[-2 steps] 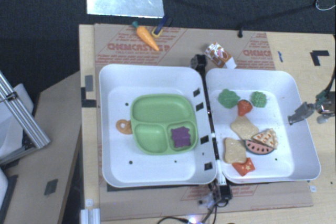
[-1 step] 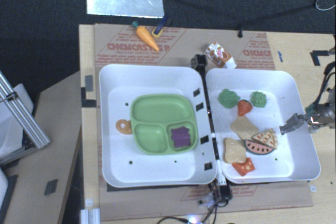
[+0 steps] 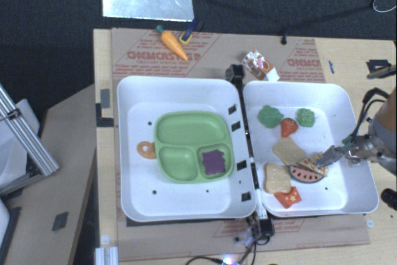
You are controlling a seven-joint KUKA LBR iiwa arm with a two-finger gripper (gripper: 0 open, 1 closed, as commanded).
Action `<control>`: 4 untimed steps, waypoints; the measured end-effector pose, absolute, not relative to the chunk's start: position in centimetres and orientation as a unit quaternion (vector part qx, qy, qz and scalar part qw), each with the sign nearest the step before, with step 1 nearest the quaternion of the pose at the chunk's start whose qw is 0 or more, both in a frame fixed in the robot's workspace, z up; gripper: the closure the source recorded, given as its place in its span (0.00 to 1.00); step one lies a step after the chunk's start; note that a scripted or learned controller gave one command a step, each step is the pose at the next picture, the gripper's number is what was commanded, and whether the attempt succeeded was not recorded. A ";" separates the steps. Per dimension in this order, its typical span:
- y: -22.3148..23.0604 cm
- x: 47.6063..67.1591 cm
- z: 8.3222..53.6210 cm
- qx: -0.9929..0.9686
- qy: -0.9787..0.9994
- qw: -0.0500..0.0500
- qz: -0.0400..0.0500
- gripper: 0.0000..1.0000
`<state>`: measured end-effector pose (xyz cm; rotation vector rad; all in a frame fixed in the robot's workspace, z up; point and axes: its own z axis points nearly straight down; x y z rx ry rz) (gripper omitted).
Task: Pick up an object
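Red flat toy piece (image 3: 288, 197) lies in the smooth right bin (image 3: 347, 96), while the gripper (image 3: 322, 160) touches the watermelon slice (image 3: 306, 171); its state I cannot tell

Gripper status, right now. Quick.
Gripper: down in the right bin, fingertips at the watermelon slice. Open or closed cannot be told, and no object is visibly held.

I read this as a lab: plain bench (image 3: 105, 133), aluminium framing (image 3: 25, 133), cables (image 3: 248, 6), dark carpet, toy food in white bins (image 3: 133, 96).
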<state>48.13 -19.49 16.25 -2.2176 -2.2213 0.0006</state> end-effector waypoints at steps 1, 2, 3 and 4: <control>-18.8 48.5 10.5 -0.707 -0.707 0.000 -0.002 0.00; -18.9 49.4 9.4 -0.707 -0.707 -0.010 -0.007 0.00; -19.0 49.1 10.1 -0.707 -0.708 -0.010 -0.005 1.00; -18.6 49.3 16.4 -0.705 -0.709 -0.004 -0.002 1.00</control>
